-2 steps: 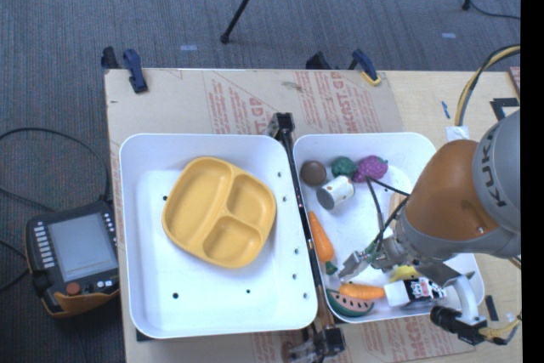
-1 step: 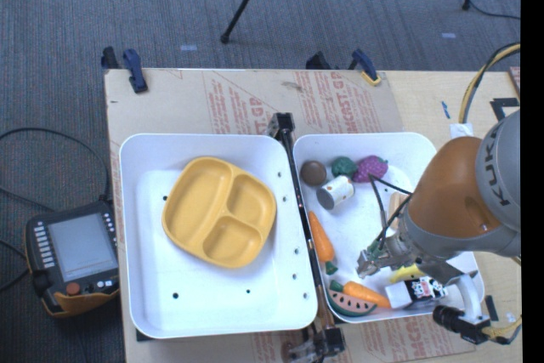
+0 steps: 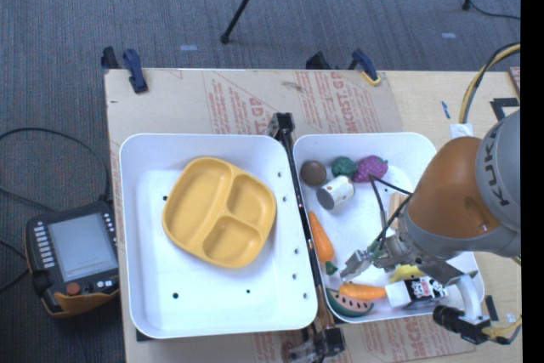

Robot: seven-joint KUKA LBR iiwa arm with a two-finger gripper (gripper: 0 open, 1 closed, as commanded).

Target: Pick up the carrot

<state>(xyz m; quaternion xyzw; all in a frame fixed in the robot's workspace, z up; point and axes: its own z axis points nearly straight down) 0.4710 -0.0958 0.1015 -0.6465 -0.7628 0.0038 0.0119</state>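
On the tabletop [image 3: 212, 98] I see my tool [image 3: 361, 259] beside the carrot [image 3: 320, 237]; finger state, I cannot tell.

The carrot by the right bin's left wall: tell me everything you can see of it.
The carrot is a small orange toy, smooth and plastic-looking, tapered, with a dark green tuft at its lower end. It lies flat on the floor of the right bin, running up and down the camera view alongside the left wall. Nothing visibly rests on it. The claw is just to its lower right, apart from it. A second orange piece lies lower, by the watermelon slice.
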